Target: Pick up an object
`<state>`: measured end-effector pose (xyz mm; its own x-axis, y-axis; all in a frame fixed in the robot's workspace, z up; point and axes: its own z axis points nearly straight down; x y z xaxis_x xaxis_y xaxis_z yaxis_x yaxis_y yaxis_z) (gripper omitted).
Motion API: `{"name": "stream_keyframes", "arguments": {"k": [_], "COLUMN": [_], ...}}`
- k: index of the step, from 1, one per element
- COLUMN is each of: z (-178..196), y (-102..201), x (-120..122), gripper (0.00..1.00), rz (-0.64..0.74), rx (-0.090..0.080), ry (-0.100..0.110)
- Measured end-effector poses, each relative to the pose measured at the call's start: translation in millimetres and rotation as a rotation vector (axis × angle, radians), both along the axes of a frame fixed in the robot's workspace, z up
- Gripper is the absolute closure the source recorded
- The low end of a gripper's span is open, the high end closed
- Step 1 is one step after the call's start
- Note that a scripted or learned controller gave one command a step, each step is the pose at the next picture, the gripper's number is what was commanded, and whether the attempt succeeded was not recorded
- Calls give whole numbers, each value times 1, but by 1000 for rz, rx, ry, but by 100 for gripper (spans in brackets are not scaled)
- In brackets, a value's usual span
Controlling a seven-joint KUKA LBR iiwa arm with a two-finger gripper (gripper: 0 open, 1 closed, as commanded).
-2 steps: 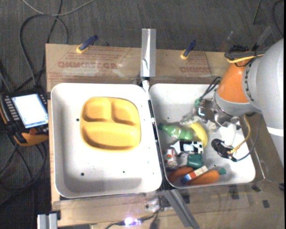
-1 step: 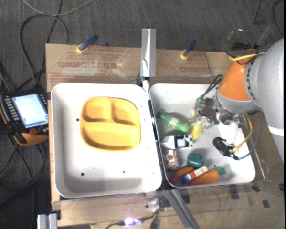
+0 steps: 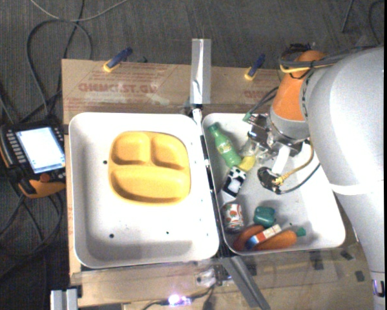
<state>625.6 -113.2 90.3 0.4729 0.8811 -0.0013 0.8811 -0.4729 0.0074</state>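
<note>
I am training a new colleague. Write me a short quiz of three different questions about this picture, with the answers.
1. True or false: the yellow tray lies in the left bin.
2. Which thing is nearest the gripper? A) green bottle B) carrot C) small can
3. Fill in: the carrot lies in the ____ bin, near its front edge.

Key
1. True.
2. A; the bottle lies just beside the gripper, in the right bin.
3. right
</note>
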Motion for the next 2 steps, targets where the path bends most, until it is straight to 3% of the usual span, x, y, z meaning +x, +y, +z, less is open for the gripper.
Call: {"name": "stream_keyframes", "arguments": {"k": [1, 2], "z": [-1, 125], "y": [-28, 8], "x": [6, -4], "gripper": [100, 100], "rz": [-234, -266], "rx": [5, 1], "ry": [-2, 9]}}
